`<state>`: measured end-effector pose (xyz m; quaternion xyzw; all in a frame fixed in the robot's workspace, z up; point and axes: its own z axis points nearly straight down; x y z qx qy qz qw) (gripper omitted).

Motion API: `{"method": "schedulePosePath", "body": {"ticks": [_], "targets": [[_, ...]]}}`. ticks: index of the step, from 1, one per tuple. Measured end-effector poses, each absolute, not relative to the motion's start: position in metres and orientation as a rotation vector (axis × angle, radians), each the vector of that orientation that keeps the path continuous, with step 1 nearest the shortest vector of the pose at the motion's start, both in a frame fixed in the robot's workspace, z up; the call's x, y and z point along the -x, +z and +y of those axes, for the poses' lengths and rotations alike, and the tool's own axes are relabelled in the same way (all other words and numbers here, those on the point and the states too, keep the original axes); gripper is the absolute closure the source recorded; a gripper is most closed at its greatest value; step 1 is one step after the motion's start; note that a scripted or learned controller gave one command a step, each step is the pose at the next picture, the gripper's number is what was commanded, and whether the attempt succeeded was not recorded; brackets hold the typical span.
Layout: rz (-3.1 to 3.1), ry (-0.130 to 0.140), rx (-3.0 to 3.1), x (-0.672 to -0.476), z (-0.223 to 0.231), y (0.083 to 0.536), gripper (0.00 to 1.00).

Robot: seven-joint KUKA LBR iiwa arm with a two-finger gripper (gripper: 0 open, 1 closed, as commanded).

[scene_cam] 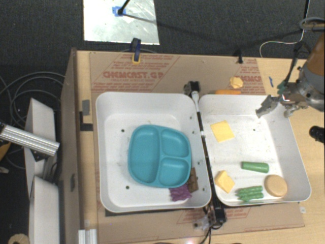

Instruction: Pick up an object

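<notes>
Gripper (278, 105) over right bin's (297, 151) far edge, fingers spread w/ nothing betw. them; cheese slice (222, 131), green cylinder (254, 166) etc. untouched, pick not yet begun.

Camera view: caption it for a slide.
Two-finger gripper, fingers spread, hovers over the right white bin of toy food; teal divided plate fills the left.

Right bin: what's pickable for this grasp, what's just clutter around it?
Pickable in the right bin: yellow slice, yellow wedge, green cylinder, green beans, tan round.

Clutter: teal divided plate, purple piece, orange stick on the bench.
</notes>
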<state>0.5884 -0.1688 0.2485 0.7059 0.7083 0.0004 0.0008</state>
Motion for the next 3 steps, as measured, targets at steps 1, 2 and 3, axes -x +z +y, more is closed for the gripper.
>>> {"method": "schedulePosePath", "body": {"ticks": [1,2,3], "targets": [[2.231,-0.007,-2.229,-0.509,-0.129,0.154,0.00],[2.229,0.006,-2.208,-0.597,-0.109,0.081,0.00],[2.221,0.002,-2.220,-0.592,-0.123,0.085,0.00]]}}
